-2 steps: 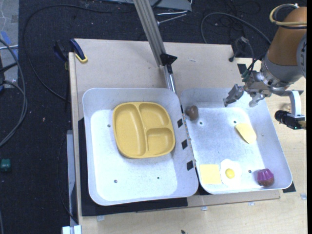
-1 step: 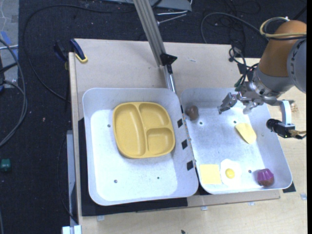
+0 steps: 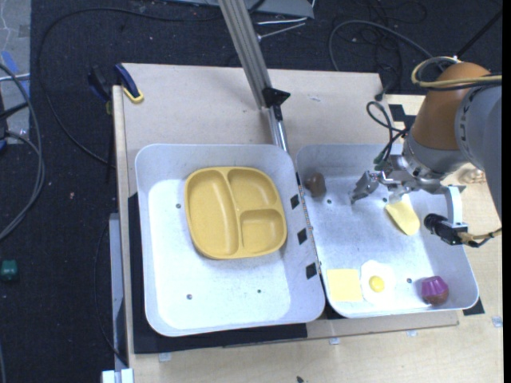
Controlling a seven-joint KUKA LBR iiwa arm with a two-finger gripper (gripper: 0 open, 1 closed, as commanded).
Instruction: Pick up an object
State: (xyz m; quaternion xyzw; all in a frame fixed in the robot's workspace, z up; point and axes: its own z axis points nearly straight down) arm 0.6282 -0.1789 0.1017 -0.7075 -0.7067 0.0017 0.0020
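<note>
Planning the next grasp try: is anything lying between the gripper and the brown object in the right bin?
Nothing visible. The gripper hangs over bare bin floor, and the brown object sits apart to its left by the right bin's wall.

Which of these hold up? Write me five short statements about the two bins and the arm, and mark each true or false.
1. The yellow divided plate lies in the left bin. True.
2. The fried egg sits in the left bin. False: it lies in the right bin, near its front edge, beside the yellow square slice.
3. The purple object is in the right bin's front right corner. True.
4. The gripper is over the divided plate. False: it is over the right bin, towards its back.
5. The small brown object lies on the plate. False: it lies in the right bin near its back left corner.
</note>
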